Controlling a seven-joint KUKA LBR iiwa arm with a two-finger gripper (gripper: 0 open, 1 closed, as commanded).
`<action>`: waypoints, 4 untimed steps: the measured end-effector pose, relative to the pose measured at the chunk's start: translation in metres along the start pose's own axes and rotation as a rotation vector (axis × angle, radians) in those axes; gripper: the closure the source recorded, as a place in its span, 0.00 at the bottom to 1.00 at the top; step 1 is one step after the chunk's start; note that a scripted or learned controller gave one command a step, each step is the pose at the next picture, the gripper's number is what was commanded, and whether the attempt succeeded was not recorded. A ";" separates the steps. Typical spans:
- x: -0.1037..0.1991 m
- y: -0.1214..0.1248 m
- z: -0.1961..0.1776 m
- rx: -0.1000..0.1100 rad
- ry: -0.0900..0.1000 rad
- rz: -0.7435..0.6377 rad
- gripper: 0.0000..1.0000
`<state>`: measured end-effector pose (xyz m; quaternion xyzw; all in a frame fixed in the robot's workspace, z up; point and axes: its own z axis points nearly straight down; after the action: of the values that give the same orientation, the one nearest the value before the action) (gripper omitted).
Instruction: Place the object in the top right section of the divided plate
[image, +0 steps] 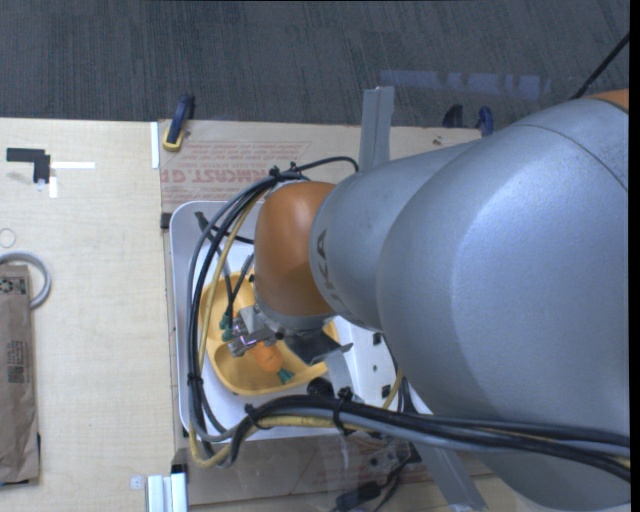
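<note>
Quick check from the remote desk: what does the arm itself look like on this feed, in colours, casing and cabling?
The arm has a smooth, rounded grey casing with an orange band above the wrist. Black cables loop loosely round the wrist, and a thick black bundle runs along under the arm. The gripper is a small grey metal assembly.

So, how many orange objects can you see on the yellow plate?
1. A small orange object lies on the yellow plate, right beneath the gripper. The arm covers much of the white bin, so more may be hidden.
</note>
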<state>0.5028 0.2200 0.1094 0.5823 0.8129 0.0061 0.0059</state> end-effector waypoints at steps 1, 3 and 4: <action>-0.002 0.008 -0.029 0.018 0.002 -0.242 1.00; 0.007 -0.019 0.015 0.009 -0.001 -1.019 1.00; 0.000 0.025 -0.114 0.012 0.010 -1.200 1.00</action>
<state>0.5247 0.2278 0.2238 0.0218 0.9998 0.0000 0.0012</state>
